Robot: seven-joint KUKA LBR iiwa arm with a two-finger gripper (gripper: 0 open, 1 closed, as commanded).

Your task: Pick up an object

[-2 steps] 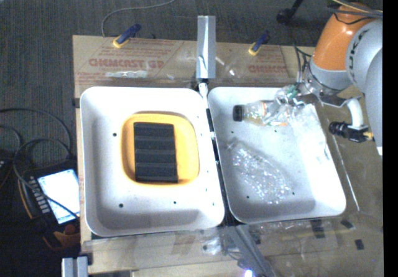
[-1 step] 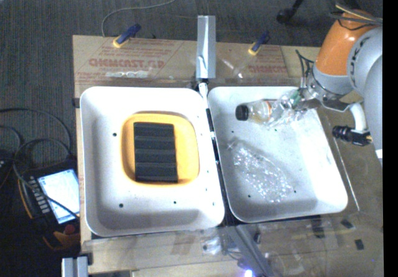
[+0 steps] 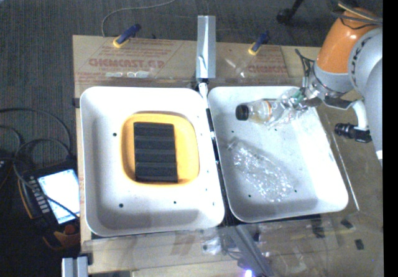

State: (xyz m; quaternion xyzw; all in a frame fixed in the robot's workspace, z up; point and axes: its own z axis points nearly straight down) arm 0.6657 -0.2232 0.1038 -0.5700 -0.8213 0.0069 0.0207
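From the overhead camera I can't tell the gripper's [image 3: 306, 98] state; it sits at the clear bottle's [image 3: 268, 109] base in the right bin [image 3: 336, 173]. The arm [image 3: 348, 58] reaches in from upper right.

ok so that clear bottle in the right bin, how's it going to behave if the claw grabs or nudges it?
The clear bottle lies on its side, so a nudge across its length would probably roll it. It looks see-through and possibly empty, so likely light and easily knocked away. The smooth plastic may slip or dent under the claw, which sits at its far end.
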